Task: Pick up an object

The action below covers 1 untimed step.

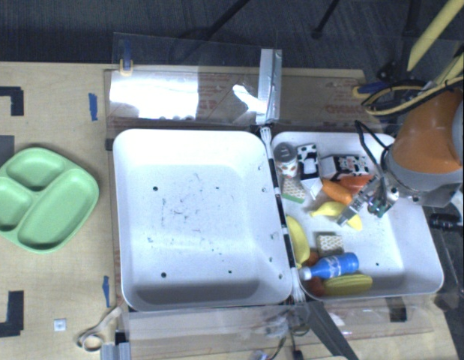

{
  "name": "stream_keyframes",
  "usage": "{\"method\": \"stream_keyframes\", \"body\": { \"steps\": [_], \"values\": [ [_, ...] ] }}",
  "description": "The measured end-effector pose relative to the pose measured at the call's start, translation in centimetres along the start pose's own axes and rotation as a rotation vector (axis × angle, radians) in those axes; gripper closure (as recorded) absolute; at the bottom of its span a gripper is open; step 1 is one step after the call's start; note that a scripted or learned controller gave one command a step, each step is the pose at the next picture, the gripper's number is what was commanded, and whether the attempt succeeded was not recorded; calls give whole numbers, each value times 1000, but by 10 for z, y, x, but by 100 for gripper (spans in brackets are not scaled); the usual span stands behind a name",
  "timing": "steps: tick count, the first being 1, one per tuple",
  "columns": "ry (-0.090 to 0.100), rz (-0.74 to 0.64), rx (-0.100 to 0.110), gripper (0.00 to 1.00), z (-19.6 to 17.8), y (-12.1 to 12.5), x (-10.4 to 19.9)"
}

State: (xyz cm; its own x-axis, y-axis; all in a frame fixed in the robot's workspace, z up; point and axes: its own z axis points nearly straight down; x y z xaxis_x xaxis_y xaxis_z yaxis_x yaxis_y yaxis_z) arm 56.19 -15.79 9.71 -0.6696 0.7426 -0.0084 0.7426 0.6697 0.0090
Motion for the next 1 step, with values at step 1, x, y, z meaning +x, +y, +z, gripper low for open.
{"method": "stream_keyframes", "body": {
  "steps": [1],
  "values": [
    [6,152,8,100,-99,54,62]
  ]
}}
